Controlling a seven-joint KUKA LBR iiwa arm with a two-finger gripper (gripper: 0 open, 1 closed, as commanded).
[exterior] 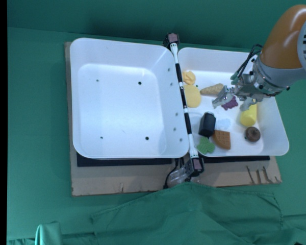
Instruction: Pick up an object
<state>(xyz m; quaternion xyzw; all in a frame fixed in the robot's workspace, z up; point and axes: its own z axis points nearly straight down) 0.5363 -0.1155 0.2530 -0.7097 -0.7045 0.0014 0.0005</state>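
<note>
Now approach step: my gripper [228, 99] low over right bin [275, 146], fingers spread, nothing btwn them. Purple toy [230, 104] directly under tips, cone [211, 90] just beside. Next I need short descent, then close w/o snagging neighbours.

Plastic, cloth and card under even light

The two bins [125, 60] look like smooth white plastic with a soft sheen; the left one has small dark dots on its floor. They sit on a flat brown board [99, 180] that looks like matt cardboard, rough at its edges. The surface [35, 111] is covered in matt green cloth, creased and folded at the front [194, 213]. The arm [290, 29] has a glossy orange shell over dull grey metal. The toys look like plastic: a matt yellow duck [192, 97], a black cylinder [207, 124], an orange waffle [222, 139].
</note>
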